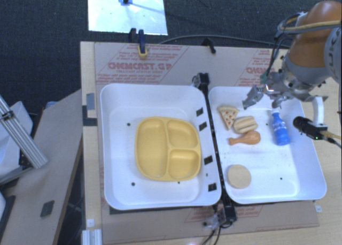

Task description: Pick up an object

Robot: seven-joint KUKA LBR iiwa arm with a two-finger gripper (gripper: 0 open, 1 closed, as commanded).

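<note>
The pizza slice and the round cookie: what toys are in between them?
In the camera view, between the pizza slice and the round cookie lie two toys: a hot dog, then a chicken drumstick just below it.

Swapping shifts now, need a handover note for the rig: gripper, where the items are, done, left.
Gripper: above the far edge of the right bin, fingers apart, nothing between them.
Right bin: pizza slice, hot dog, drumstick, blue bottle, round cookie. All lie on the bin floor.
Left bin: yellow divided plate.
Done: nothing picked.
Left: descend on one item, likely the pizza slice or hot dog as nearest, close, lift.
</note>
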